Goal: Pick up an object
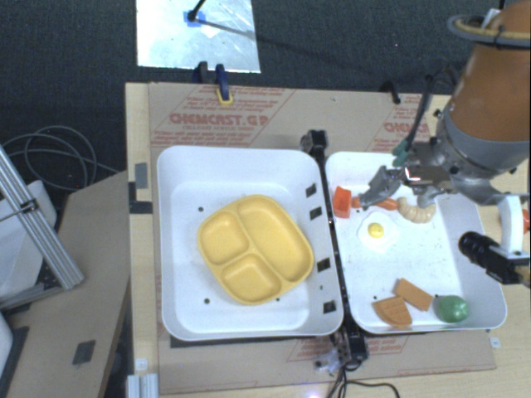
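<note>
The tool [388,191] hovers low in the right bin [477,255], whether spread or closed I cannot tell; approach step, seemingly; the orange piece [341,201] lies at its nine o'clock; next, descend and close.

yellow plate [255,245]: smooth matt plastic | bins [178,222]: glossy white plastic

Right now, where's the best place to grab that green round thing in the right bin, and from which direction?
Take the green round object across its widest middle, coming straight down from above. It looks rounded, with no handle, and the bin's corner wall hugs its right and near sides, so side approaches look cramped. The orange wedge lies close on its left, so keep clear of it.
</note>
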